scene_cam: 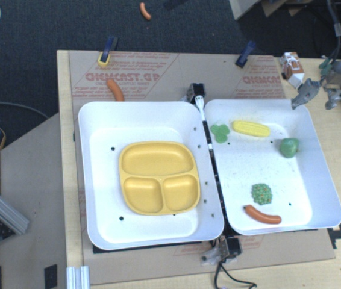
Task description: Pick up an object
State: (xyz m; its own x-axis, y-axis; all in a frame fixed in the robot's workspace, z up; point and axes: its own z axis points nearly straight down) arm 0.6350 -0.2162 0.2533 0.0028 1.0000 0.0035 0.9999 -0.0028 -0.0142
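Gripper [316,96] at upper right of frame, above right bin's [321,161] far corner, fingers spread, holding nothing (corn cob [250,128] lies left, below it).

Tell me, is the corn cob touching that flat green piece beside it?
Apart. The camera view shows bare white bin floor between the corn cob and the flat green piece.

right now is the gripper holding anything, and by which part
Nothing is held. The gripper is open at the far right corner of the right bin, with nothing between its fingers; the corn and the other food lie in the bin.
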